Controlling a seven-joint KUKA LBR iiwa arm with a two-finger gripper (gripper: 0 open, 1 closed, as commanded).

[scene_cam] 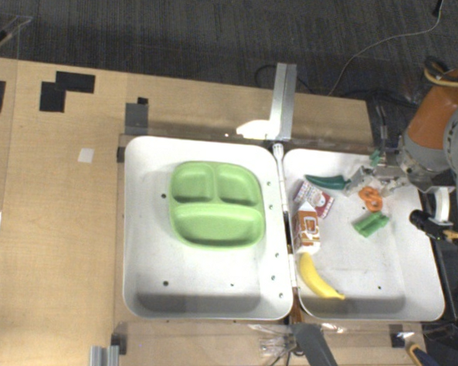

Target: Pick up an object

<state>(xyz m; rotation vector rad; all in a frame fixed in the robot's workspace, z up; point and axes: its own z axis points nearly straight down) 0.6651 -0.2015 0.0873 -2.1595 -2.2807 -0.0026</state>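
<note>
A banana [318,277] lies at the right bin's [415,302] lower left; a green block [370,224] sits mid-bin. Further up, the gripper [382,174] hovers over an orange piece [371,198], empty, finger spread unclear. Left bin [144,235] holds a green tray [216,203]

Gripper [384,174] over right bin [408,297], far edge. Orange piece [372,199] just below the jaws, green block [370,224] below that. Dark green item [326,180] left of the jaws. Packets [310,214], banana [318,277] further left-below. Left bin [144,235]: green tray [216,203].
</note>
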